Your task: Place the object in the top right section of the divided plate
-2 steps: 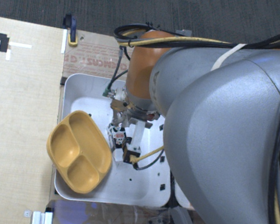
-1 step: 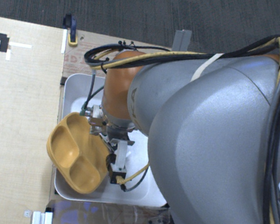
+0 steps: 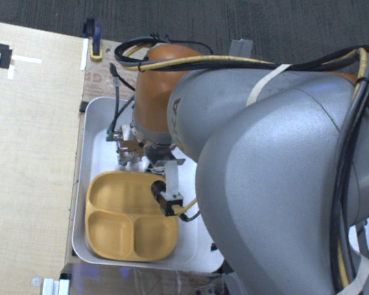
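the arm [image 3: 273,157] hangs low over the white bin [image 3: 88,163], its jaws [image 3: 147,165] just above the far rim of the yellow divided plate [image 3: 131,222], which lies at the near end of that bin. i cannot tell how the jaws stand, and the object to be placed can't be made out; it may be hidden under the wrist.

the risk, as i judge it: a release here could drop the thing on the rim or the wrong section, since the dividing ridges are low and the dark cable clip [image 3: 167,202] already overhangs the plate and could nudge it.

the bin sits beside a pale wood tabletop [image 3: 24,153]; dark carpet [image 3: 193,6] lies beyond its far edge.
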Controlling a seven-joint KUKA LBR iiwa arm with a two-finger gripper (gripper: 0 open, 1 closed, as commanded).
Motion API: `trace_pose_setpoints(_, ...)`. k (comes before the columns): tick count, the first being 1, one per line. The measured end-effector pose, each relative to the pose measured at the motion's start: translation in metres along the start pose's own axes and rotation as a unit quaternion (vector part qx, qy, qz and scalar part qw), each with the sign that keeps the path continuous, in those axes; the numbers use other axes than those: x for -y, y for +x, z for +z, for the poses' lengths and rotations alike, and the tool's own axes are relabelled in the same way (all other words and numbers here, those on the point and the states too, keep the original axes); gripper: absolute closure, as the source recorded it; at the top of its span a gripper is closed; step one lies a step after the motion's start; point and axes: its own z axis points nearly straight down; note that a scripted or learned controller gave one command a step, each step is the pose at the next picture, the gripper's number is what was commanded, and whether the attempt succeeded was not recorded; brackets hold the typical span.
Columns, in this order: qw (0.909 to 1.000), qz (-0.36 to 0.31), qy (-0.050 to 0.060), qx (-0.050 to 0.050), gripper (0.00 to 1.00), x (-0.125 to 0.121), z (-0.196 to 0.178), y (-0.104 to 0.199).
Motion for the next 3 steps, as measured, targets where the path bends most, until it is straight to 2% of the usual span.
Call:
trace_pose_setpoints(1, 1.0, -0.001, 0.001, 0.0, 0.0, 0.0008, 0.0013, 0.0007)
trace_pose_setpoints(3, 1.0, -0.001, 0.001, 0.0, 0.0, 0.0008, 0.0013, 0.0007)
